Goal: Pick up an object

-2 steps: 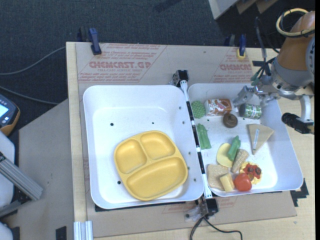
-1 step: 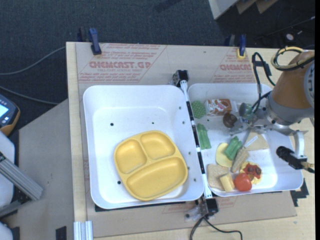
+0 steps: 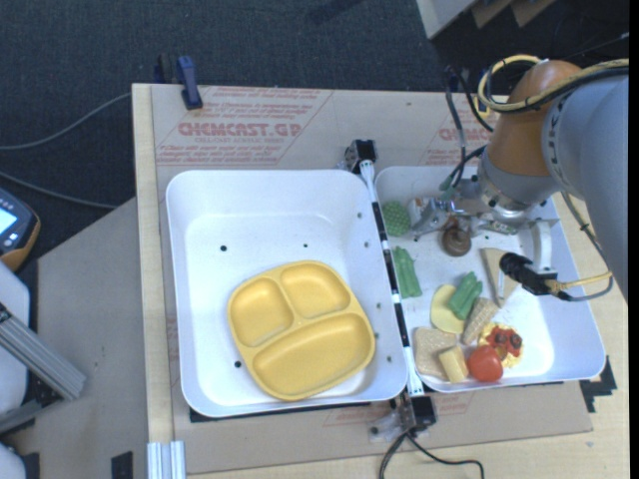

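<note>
Meanwhile, Arm Over the Right Bin

Overhead, the arm (image 3: 559, 118) leans in above the right bin (image 3: 574, 352), its pincer (image 3: 461, 230) low by a small brown object (image 3: 457, 239); whether it grips, I cannot tell. Toy food (image 3: 469, 332) crowds that bin's near end. A yellow tray (image 3: 300, 329) lies in the left bin (image 3: 200, 218).

Left white bin (image 3: 190, 267) holding a yellow three-compartment tray (image 3: 300, 329), which lies toward the bin's near side. Both bins rest on a printed cardboard sheet (image 3: 250, 128) covering the table (image 3: 110, 257). A blue clamp (image 3: 188, 81) grips the sheet's far left edge. Dark carpet (image 3: 100, 28) lies beyond.
</note>
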Robot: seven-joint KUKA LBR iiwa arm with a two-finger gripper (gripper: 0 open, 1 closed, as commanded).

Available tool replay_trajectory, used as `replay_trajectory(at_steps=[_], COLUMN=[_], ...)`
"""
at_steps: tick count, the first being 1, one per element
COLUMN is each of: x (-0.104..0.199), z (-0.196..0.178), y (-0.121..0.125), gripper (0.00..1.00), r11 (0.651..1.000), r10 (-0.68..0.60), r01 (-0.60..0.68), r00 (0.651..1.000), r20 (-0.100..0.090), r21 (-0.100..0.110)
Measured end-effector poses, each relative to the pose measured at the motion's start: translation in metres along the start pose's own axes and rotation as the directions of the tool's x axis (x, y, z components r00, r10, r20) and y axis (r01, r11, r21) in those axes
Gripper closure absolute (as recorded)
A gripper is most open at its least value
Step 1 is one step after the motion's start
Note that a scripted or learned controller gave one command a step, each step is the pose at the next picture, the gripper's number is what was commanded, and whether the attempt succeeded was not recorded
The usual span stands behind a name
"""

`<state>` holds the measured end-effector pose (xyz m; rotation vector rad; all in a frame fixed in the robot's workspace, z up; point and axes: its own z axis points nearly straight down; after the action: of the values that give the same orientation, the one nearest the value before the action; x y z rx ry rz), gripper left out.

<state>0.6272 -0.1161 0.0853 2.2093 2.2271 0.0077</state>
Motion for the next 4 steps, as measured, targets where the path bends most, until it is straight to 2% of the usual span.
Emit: replay_trajectory(at_steps=[1,2,3,4], x=[-0.068,0.023,-0.027,-0.003], z=[-0.107,0.007,-0.043,0.003], y=[0.017,-0.018,0.013,-0.051], gripper=[0.0,0.0,0.0,0.0], r11=[1.0,1.0,1.0,1.0], r10=[0.012,0.002,0.011,0.01], r01=[-0.012,-0.002,-0.011,-0.01], r00=[1.0,1.0,1.0,1.0], r20=[0.008,-0.005,0.004,-0.003], r21=[-0.007,0.017,0.0,0.017])
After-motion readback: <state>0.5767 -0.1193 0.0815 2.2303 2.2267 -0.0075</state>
